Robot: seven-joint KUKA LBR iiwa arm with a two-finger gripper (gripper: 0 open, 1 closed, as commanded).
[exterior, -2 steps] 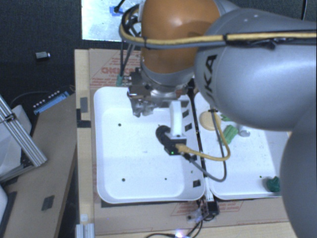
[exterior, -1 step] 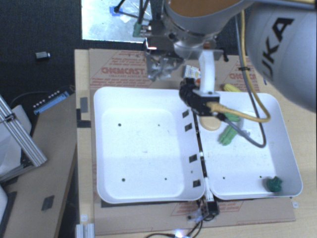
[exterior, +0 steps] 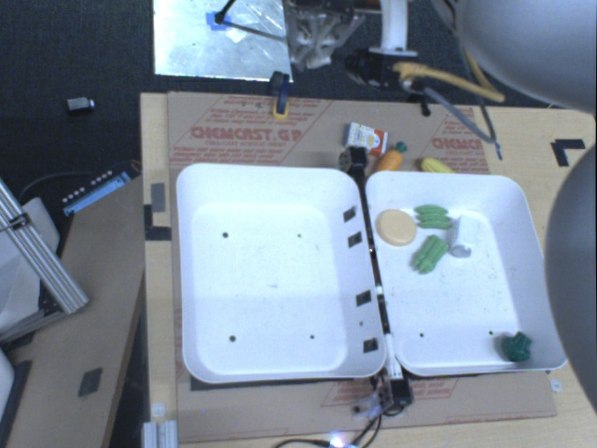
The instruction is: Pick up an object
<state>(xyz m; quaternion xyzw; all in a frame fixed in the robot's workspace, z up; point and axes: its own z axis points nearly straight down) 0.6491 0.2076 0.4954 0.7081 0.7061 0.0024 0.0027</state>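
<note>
The end effector (exterior: 312, 49) hangs above the tabletop (exterior: 242, 124) beyond both bins; whether it is wide or narrow I cannot tell. In the right bin (exterior: 522, 250) lie a tan disc (exterior: 395, 227), two green pods (exterior: 431, 234) and what looks like a dark green lump (exterior: 515, 347).

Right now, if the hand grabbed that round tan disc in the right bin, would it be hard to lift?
The disc lies flat and low, so fingers may struggle to get under its edge. It looks smooth, so perhaps slippery. The green pieces lie close beside it and might be nudged.
</note>
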